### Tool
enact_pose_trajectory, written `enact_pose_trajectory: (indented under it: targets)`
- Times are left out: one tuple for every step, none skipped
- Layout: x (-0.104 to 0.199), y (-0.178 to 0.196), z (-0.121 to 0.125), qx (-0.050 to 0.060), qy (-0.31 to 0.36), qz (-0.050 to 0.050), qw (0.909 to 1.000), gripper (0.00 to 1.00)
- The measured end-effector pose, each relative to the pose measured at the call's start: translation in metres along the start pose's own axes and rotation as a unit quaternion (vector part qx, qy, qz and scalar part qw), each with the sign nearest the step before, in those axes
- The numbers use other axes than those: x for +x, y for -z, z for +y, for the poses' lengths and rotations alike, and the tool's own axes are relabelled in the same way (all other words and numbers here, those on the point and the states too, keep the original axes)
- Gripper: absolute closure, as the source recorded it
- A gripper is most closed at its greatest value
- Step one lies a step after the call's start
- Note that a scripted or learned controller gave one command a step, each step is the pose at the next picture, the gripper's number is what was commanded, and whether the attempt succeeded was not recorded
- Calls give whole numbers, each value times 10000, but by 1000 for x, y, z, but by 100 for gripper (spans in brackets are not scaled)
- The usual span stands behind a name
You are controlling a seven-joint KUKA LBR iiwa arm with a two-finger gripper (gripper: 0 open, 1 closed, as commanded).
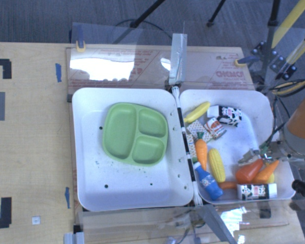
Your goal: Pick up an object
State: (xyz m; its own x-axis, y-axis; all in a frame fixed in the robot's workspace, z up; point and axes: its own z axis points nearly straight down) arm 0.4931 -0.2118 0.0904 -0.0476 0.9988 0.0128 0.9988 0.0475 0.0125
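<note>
The right bin (259, 101) holds several toy foods. A yellow banana (196, 112) and a black-and-white cow-patterned box (227, 115) lie at the back. A carrot (201, 154), a corn cob (216, 165) and a blue bottle (208, 182) lie along the left side. A red-orange pepper (248, 172), an orange piece (267, 171) and a cow-print carton (256, 191) sit at the front right. My gripper (258, 156) comes in from the right, low over the bin, just above the pepper and touching or nearly touching it.
The left bin (86, 151) holds a green divided plate (135, 133). A small printed packet (214, 128) lies near the right bin's middle. The divider (184, 141) between the bins runs front to back. Cables and tripod legs stand behind the right side of the bench.
</note>
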Motion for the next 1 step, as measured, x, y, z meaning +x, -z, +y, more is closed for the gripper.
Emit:
enact_pose_trajectory:
  targets:
    - [-4, 9, 1, -32, -20, -60, 10000, 100]
